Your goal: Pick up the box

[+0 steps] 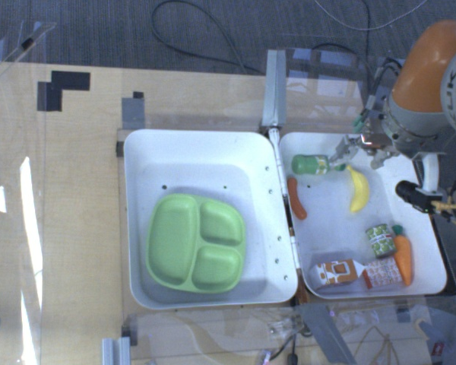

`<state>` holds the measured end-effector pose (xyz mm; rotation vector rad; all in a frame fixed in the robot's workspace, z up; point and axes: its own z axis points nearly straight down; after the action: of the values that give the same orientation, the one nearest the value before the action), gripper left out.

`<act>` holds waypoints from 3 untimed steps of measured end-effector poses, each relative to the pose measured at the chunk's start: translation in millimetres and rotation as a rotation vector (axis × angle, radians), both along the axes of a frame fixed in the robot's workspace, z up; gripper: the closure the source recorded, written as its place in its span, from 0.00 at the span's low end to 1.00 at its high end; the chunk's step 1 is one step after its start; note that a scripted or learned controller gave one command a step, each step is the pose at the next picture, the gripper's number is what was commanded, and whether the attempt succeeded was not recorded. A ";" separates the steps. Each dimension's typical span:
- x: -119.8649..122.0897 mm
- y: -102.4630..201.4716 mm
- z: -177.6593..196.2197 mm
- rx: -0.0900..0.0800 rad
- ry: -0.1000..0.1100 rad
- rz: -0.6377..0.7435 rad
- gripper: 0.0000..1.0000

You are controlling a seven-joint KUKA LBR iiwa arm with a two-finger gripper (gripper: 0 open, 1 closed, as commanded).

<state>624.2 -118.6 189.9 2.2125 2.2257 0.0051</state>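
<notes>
So the arm comes in from the right and the gripper point(348, 152) sits over the far end of the right bin point(433, 280); its tip is right up against a green bottle point(310, 164) lying on its side there. Honestly can't tell how far apart the fingers are or whether they've got anything — the tip is small and blurs into the bottle's end; touching or just beside it, hard to say which.

The thing it's supposed to grab, the box point(337, 273), is at the opposite end of that same bin; it's the little carton with orange and white print, lying flat near the front wall, well apart from the gripper. Just beside it on the right is a reddish packet point(381, 277), then a carrot point(403, 258) and a small green can point(379, 239) a bit above; so that corner is kind of crowded.

Also in there: a banana point(358, 190) near the gripper, and a sausage point(296, 201) along the left wall. The left bin point(184, 147) just has a green divided plate point(196, 242).

Progress-wise I'd say basically nothing's done — the box looks untouched on the bin floor; the whole job is left: move across to the near end, come down over the box without snagging the packet, close, lift.
</notes>
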 end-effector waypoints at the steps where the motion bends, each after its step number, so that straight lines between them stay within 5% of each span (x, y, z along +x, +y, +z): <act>1: -14.5 34.5 -85.0 0.000 0.001 0.003 0.00; 2: -75.3 32.5 -100.5 0.000 -0.008 -0.038 0.00; 3: -35.5 19.7 -101.1 0.000 -0.008 -0.057 0.00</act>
<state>588.7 -99.0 88.8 2.2709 2.1573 0.0138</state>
